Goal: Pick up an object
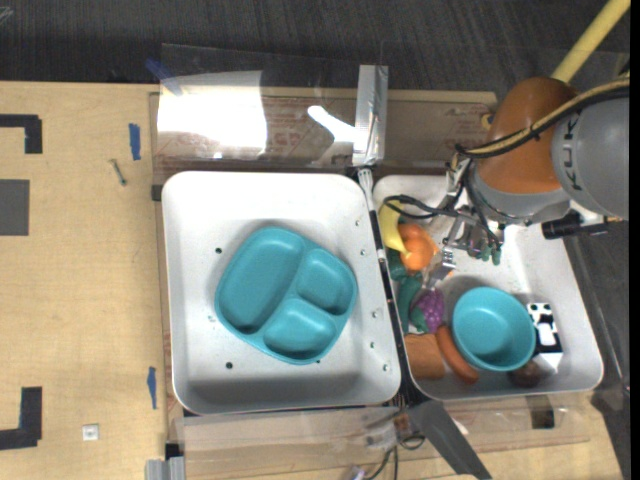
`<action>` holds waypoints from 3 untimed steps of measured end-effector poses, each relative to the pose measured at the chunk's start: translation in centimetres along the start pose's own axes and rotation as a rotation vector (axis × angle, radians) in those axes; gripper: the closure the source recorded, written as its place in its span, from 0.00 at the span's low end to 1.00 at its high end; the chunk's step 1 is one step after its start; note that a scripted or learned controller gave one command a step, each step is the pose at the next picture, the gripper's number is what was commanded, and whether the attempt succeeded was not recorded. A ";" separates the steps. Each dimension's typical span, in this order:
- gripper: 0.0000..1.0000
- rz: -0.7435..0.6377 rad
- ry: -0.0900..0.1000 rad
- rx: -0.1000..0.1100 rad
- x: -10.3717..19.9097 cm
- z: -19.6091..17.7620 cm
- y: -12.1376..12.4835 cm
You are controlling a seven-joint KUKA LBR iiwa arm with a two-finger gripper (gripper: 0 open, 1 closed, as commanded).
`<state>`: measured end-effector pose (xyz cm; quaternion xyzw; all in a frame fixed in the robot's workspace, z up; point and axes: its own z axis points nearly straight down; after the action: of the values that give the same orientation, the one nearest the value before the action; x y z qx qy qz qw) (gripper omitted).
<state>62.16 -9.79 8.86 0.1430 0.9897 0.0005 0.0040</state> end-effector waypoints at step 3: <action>0.00 0.200 -0.003 0.007 0.9 0.0 -0.4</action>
<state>61.23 -9.93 8.87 0.2411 0.9705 -0.0027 0.0048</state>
